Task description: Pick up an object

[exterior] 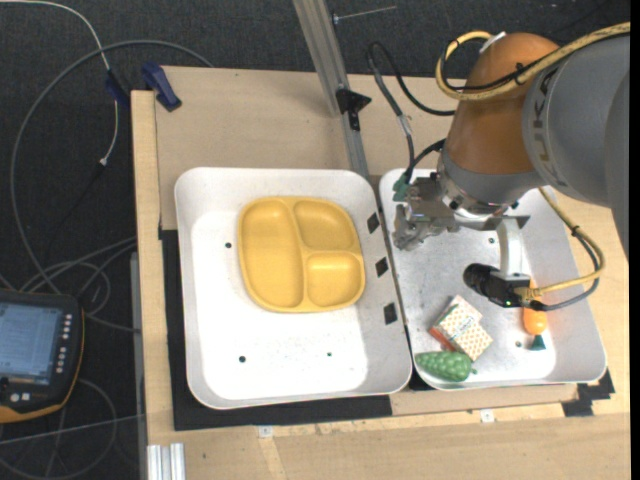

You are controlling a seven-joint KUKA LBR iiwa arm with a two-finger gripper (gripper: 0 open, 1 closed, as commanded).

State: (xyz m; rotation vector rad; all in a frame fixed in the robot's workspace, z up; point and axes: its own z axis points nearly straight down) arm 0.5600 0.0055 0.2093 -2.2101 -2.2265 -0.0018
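One gripper point(407, 230): low over the upper left part of the right bin, close to the wall shared with the left bin; nothing seen in its grasp; whether it is released or clenched cannot be told from this angle.
Arm point(500, 118): grey, orange band above the wrist, reaching in over the right bin's top.
Right bin point(572, 353): white and shallow, with the loose items gathered along its lower edge, apart from the gripper.
Patterned box point(463, 328): tilted, lower middle of the right bin.
Green object point(445, 366): just below the patterned box, at the bin's lower rim.
Orange object point(535, 320): small, right of the patterned box.
Left bin point(215, 353): white, beside the right bin.
Yellow divided plate point(300, 253): three compartments, lying flat in the left bin's upper middle.
Bench point(250, 118): pale wood, bearing both bins.
Handheld screen unit point(35, 353): on the floor, far left.
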